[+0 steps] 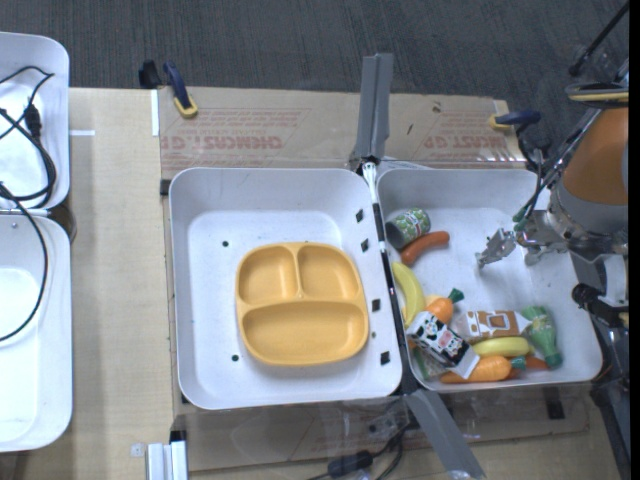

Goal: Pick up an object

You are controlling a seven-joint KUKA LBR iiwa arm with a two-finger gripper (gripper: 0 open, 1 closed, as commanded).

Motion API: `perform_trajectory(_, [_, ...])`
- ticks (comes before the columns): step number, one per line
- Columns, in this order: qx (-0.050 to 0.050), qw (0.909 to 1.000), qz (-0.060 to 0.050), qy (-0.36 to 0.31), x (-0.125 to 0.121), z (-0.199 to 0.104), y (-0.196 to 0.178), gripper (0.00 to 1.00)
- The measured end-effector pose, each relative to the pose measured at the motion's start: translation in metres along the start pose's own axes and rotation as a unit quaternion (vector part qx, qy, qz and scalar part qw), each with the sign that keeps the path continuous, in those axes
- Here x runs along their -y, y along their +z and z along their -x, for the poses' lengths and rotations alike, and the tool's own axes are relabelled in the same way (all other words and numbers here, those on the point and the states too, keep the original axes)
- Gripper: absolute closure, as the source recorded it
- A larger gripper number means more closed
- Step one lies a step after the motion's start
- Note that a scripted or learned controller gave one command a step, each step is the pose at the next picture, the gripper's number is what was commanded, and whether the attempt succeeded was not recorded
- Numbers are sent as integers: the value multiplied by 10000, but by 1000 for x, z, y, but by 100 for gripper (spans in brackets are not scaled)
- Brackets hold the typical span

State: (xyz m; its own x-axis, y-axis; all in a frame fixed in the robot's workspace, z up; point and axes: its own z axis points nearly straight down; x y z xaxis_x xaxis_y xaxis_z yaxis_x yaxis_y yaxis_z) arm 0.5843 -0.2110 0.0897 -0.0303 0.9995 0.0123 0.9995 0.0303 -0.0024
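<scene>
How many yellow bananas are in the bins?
2. One curved yellow plastic banana lies along the right white bin's left wall; another yellow banana sits in its front pile. More may be hidden.

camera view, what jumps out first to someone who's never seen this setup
The yellow three-compartment plastic plate stands out most, lying in the middle of the left shallow white bin. Next comes the heap of colourful toy food crowded along the near and left sides of the right shallow white bin. Over that bin's right part hangs the metal pincer of the grey arm.
</scene>
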Motion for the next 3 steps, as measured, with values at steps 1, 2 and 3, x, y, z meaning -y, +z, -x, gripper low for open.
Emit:
perform_trajectory(1, [4,9993,5,-385,104,1,-1,0])
perform_trajectory(2, [60,9997,4,-220,106,-7,-37,0])
perform_trajectory(3, [-5,9995,-7,-328,93,0,0,0])
